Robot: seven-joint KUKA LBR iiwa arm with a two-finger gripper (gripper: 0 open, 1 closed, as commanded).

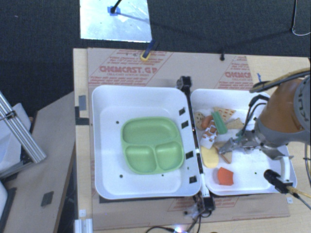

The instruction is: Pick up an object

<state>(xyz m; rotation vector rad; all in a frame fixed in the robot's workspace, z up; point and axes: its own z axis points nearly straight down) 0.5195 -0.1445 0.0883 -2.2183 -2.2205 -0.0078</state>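
My gripper (226,148) hangs low in the right bin (252,178), its tip pointing left at a pile of small things. Under and beside the tip lie a pale yellow piece (210,157), a white and red packet (209,136), a green stick (219,124), an orange-red piece (207,121) and a tan waffle-like piece (224,113). An orange block (225,176) sits apart, toward the bin's front. The fingers look close together, and I cannot make out anything held between them.
The left bin (104,130) holds a green divided plate (150,144). Black clips run along the wall between the two bins (189,130). The arm's grey and orange body (286,113) covers the right bin's right side.
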